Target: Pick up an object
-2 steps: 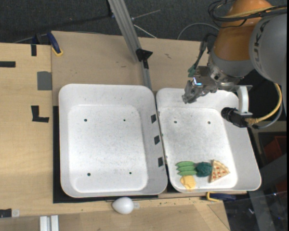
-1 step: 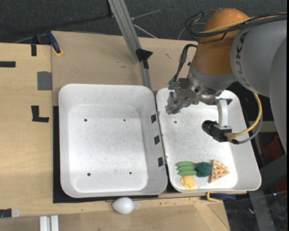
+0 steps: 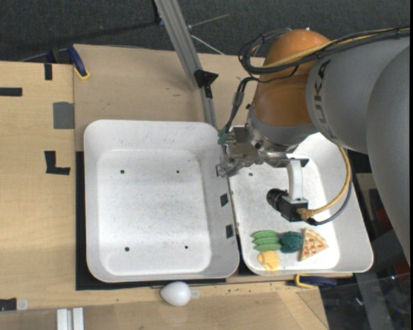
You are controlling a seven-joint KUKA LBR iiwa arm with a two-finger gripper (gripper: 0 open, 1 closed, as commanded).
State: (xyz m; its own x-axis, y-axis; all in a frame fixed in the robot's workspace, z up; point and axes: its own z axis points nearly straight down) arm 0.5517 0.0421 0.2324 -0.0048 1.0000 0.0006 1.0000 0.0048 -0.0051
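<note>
Four toy foods (image 3: 287, 246) were clustered in one bin (image 3: 358, 249); the gripper (image 3: 228, 162) was held well apart, grip state unclear; approach judged pending.

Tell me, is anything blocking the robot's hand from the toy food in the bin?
Nothing visible does. The toy food, a green pea pod, broccoli, pizza slice and yellow piece, lies at the right bin's near edge, with bare floor between it and the gripper.

Arm (image 3: 372, 95): broad grey casing, glossy orange band (image 3: 289, 74) above wrist. Black cables loop at band's 12 o'clock; yellow-tipped cable (image 3: 334, 201) curves at 5 o'clock. Metallic wrist hardware.
</note>
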